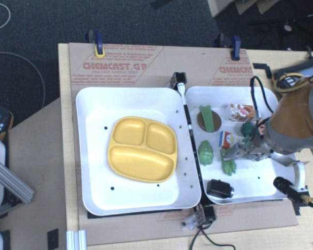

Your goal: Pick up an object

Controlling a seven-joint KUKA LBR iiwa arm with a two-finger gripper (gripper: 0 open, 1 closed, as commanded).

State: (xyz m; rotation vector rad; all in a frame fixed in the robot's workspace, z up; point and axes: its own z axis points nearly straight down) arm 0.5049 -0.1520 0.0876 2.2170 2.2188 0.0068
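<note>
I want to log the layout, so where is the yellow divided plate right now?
The yellow divided plate lies in the middle of the left bin, across the divider from the toys in the right bin.

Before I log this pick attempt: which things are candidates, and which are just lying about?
Job: end effector; green leafy toy; brown disc; black block; snack packet.
Lying about: yellow divided plate; blue clamps.

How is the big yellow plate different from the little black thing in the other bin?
The yellow plate is far bigger than the black object. The plate is yellow, with three compartments; the black object is dark and plain. The plate lies in the middle of the left bin, while the black object lies at the near edge of the right bin. Both lie flat in a white bin.
</note>
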